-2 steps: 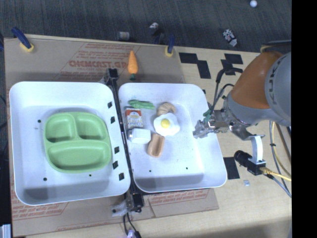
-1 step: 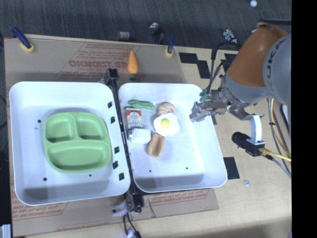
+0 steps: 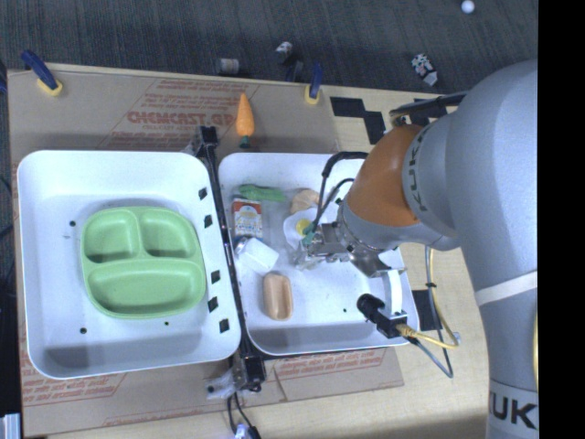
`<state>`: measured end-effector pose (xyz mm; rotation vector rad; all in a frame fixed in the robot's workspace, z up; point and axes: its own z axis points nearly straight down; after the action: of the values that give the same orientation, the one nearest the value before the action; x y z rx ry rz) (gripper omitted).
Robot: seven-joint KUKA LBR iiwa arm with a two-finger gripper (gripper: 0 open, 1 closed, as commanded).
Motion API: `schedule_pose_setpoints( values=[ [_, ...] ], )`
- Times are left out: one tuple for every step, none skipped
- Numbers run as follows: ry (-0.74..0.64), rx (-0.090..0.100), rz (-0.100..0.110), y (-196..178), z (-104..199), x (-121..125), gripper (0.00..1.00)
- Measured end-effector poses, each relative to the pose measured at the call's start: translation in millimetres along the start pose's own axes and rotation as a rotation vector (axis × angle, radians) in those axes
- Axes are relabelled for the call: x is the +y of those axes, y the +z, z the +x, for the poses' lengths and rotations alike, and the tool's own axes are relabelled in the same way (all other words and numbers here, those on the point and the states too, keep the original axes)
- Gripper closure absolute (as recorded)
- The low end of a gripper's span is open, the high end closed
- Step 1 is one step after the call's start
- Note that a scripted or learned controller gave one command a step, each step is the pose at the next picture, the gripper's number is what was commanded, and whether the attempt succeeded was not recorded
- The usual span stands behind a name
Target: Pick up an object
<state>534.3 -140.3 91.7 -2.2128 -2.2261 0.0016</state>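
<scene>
Plainly, we pick no single target, so we weigh what lies in the right bin (image 3: 274, 341): a tan bun-shaped piece (image 3: 277, 296) at about seven o'clock of that bin, a white block (image 3: 259, 254) just above it, a small red-labelled packet (image 3: 247, 218), a green piece (image 3: 262, 193) at eleven o'clock, and a pale roundish piece (image 3: 306, 199) near twelve. We judge them all light toy-like items; the bun looks smooth and rounded, so it may slip unless taken across its narrow width, while the block offers flat sides. Our claw (image 3: 311, 248) hangs low near the bin's centre, over a whitish-yellow item; we cannot tell whether it is released or clenched. The left bin (image 3: 41, 273) holds a green divided plate (image 3: 142, 263). An orange carrot-like toy (image 3: 244, 115) lies on the tabletop (image 3: 137, 108) at twelve o'clock.
</scene>
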Motion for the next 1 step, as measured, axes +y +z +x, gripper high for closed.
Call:
schedule_pose_setpoints(
  values=[
    [0.002,-0.003,-0.004,-104.8,-42.3,-57.8,1.0]
  ],
)
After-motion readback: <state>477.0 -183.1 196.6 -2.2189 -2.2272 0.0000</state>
